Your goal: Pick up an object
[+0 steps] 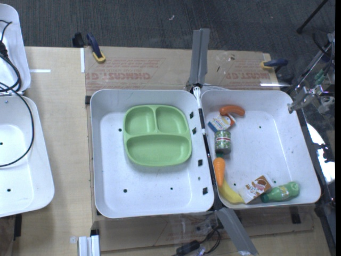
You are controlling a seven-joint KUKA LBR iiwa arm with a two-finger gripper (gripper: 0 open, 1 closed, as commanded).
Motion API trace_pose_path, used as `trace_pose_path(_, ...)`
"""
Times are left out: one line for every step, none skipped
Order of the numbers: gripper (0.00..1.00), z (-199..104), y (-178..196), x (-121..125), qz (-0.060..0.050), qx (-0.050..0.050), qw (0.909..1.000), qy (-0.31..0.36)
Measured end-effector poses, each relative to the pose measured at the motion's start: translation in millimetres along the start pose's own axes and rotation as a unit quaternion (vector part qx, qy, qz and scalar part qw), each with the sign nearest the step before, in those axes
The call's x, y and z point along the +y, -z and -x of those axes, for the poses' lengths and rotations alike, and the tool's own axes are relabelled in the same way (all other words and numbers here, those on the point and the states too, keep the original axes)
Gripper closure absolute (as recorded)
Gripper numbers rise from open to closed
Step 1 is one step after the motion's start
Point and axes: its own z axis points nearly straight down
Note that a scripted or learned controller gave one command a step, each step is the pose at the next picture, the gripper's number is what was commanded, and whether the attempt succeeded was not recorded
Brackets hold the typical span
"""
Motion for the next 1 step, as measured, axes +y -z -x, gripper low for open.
trace_pose_path(0.0, -50.6, -119.1, 79.0, 0.0, 0.0, 0.9993, 0.037)
